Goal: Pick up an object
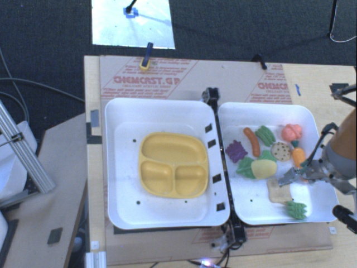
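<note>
1. Gripper (290, 176) sits low in the right bin (312, 116), tips over the tan toast (277, 191); you can't tell from this view whether it's wide, narrow or holding anything.
2. Toys are packed tight: corn (263, 168) and cookie (281, 151) lie just beside the toast, so a tip may snag 2 at once.
3. Toast lies flat; tips may skid off it.
4. Yellow tray (173, 164) in the left bin (122, 149) is well apart, no risk.

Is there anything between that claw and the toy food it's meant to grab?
Nothing visible blocks it. The claw hangs in the right bin, right beside the corn and just above the bread slice, with open space between them.
</note>
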Robot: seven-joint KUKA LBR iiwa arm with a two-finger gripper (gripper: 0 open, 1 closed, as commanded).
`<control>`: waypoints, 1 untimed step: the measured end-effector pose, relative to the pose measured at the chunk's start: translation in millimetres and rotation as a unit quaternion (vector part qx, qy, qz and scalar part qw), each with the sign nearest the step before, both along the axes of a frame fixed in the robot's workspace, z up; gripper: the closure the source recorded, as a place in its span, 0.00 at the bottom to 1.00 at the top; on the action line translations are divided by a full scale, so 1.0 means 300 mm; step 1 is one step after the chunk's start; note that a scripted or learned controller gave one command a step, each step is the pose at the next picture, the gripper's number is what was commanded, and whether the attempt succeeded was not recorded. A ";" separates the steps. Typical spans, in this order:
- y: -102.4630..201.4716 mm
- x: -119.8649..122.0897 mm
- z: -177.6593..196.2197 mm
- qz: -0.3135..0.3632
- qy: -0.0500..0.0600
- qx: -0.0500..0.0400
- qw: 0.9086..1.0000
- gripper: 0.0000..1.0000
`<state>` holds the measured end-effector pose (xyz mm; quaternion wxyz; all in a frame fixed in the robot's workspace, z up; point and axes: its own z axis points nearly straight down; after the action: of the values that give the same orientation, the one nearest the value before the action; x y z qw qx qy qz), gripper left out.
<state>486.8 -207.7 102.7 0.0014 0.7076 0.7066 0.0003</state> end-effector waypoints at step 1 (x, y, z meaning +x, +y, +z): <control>0.003 0.003 0.034 0.002 -0.001 0.000 1.000 1.00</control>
<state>487.6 -206.8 112.8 0.0019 0.7062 0.7080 0.0009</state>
